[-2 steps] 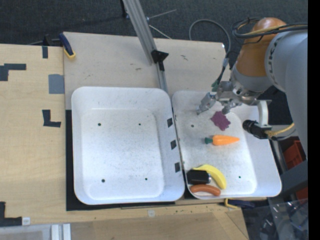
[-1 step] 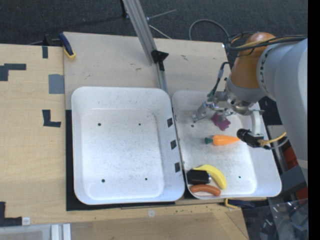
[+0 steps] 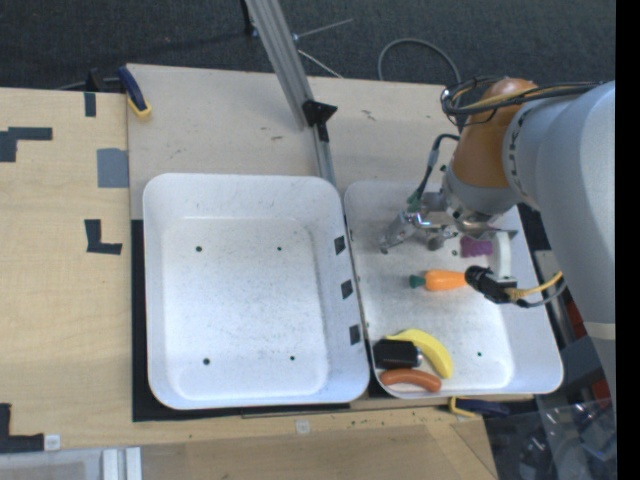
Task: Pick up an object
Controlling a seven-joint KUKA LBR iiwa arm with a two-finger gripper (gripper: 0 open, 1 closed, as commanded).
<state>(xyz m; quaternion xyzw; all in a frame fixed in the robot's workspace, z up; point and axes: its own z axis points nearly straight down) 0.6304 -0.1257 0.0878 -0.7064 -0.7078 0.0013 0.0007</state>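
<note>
Camera view: gripper (image 3: 397, 236) hangs low in the right bin (image 3: 530, 368), fingers slightly spread, holding nothing. Carrot (image 3: 440, 281) lies near, below-right of it; its long axis runs left-right, green top leftward. Risk: descending here, the fingers would miss the carrot or nudge it aside.

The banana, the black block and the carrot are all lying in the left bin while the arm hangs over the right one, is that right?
Not quite. The camera view shows the banana, black block and carrot in the right bin, not the left one. The arm does hang over the right bin.
</note>
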